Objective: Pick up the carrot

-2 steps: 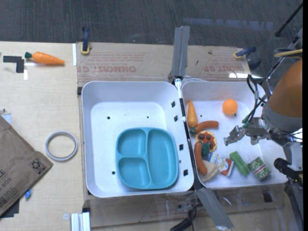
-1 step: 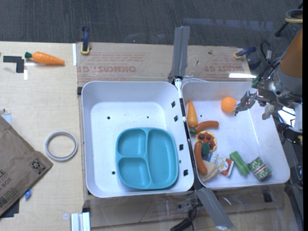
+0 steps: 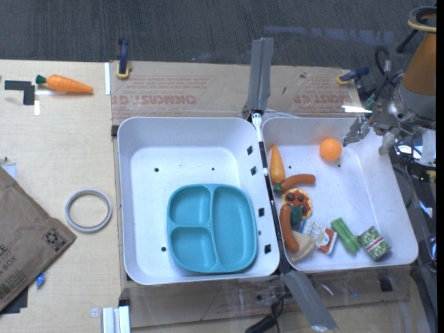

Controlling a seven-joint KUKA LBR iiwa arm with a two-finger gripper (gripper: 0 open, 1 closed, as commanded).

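Carrot (image 3: 277, 164): in the right bin (image 3: 388, 200) — by its left wall, apart from the arm.
Gripper (image 3: 364, 127): over the bin's top right corner — can't tell its jaws.

arm (image 3: 422, 68) cut off at right edge; cardboard box (image 3: 24, 238) cropped left.

Two white bins (image 3: 132, 186); two carrots (image 3: 276, 164); two sausages (image 3: 298, 181); one teal tray (image 3: 211, 229); one orange ball (image 3: 331, 149); one tape ring (image 3: 88, 209).
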